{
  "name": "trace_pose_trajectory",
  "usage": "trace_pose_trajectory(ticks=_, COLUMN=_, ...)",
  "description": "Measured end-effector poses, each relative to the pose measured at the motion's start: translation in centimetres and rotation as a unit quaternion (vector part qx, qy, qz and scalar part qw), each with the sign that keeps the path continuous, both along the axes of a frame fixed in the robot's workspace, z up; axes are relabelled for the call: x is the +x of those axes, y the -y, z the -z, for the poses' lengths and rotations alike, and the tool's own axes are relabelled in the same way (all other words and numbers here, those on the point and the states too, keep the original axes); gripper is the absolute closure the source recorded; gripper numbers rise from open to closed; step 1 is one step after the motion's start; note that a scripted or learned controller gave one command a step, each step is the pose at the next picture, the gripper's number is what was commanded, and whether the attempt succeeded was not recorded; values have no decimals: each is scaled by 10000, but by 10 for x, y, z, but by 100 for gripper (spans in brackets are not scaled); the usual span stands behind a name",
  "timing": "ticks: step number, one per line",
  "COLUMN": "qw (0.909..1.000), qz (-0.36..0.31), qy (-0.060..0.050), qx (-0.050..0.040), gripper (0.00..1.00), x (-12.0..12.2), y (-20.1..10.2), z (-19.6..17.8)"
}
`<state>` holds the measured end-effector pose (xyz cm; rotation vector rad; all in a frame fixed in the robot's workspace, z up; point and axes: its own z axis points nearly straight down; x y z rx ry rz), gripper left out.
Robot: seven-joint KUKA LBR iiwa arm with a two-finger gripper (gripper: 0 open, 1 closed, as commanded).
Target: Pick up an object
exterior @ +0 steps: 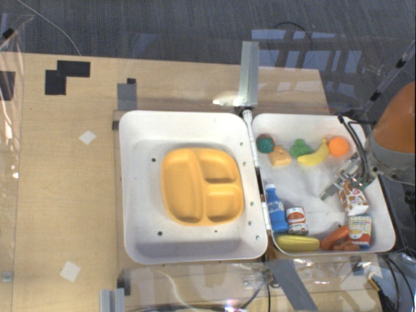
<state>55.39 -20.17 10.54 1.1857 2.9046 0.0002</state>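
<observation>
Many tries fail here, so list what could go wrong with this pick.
1. The gripper hangs over a crowded corner: the small carton lies right by it, so a grasp may nudge it aside.
2. The banana touches the orange, so picking one could drag the other.
3. The bin wall is close and may block the gripper.

Arm reaches in from the right (orange band showing), gripper (339,182) lowered

Light wooden tabletop (65,194) with black tape marks (65,75), bordered at the far side by dark grey carpet floor (162,18).
</observation>
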Motion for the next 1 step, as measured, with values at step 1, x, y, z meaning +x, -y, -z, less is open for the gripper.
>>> trace_pose_trajectory(ticks=1, qw=9999, qz=-159, qy=44, qx=-12, gripper=0, x=5, y=4, z=-52)
